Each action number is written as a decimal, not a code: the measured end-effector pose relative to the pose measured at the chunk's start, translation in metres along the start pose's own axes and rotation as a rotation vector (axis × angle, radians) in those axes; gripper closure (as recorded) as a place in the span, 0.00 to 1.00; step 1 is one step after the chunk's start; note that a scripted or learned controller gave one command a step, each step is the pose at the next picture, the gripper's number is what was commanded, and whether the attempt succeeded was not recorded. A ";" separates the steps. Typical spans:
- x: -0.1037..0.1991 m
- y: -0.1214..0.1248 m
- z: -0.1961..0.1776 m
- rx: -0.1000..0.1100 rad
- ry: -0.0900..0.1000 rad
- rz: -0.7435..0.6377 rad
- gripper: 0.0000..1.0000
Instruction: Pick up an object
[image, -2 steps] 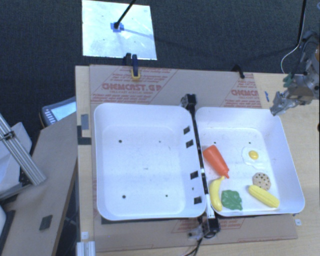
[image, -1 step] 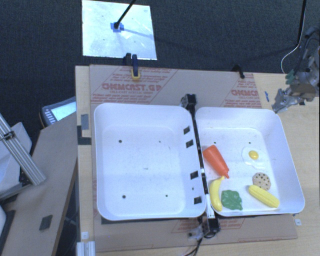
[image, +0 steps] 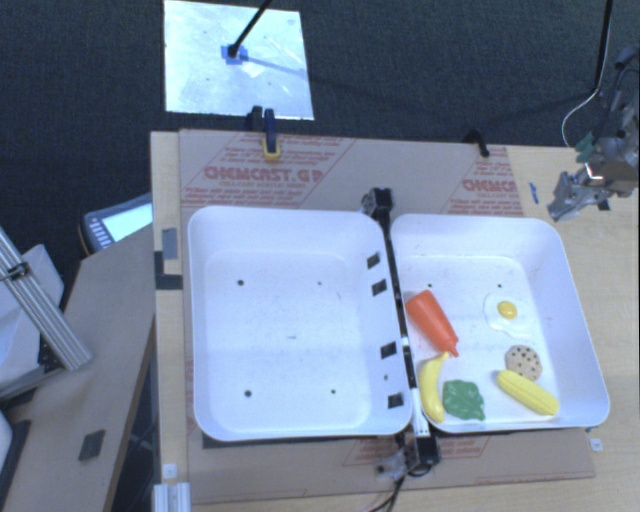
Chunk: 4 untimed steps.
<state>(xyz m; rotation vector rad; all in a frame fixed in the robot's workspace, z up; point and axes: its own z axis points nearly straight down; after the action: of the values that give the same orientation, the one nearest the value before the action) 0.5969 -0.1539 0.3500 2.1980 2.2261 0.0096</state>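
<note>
The gripper hangs at the far right of the scene, beyond the far right corner of the right bin and above the bench, not over any of the toys. It is small and blurred here, so whether it is wide or narrow I cannot tell. Everything worth picking lies in the near half of that right bin, so the coming move runs from the gripper toward the near left. The toy carrot is the likeliest target: it sits just beside the divider between the bins, its long axis slanting from far left to near right, with the narrow tip seemingly pointing near right. The fried egg lies flat to its right. Nearer in, the banana runs roughly near to far along the divider, touching the green leafy piece. The cookie and the corn cob sit close together, the cob slanting far left to near right. The left bin holds nothing.
</note>
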 end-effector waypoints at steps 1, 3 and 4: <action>0.000 0.001 -0.011 -0.004 -0.001 -0.004 1.00; 0.000 0.003 -0.033 -0.011 -0.004 -0.013 1.00; 0.000 0.004 -0.044 -0.015 -0.006 -0.017 1.00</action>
<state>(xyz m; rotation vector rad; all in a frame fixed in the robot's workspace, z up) 0.6001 -0.1540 0.3945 2.1691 2.2345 0.0194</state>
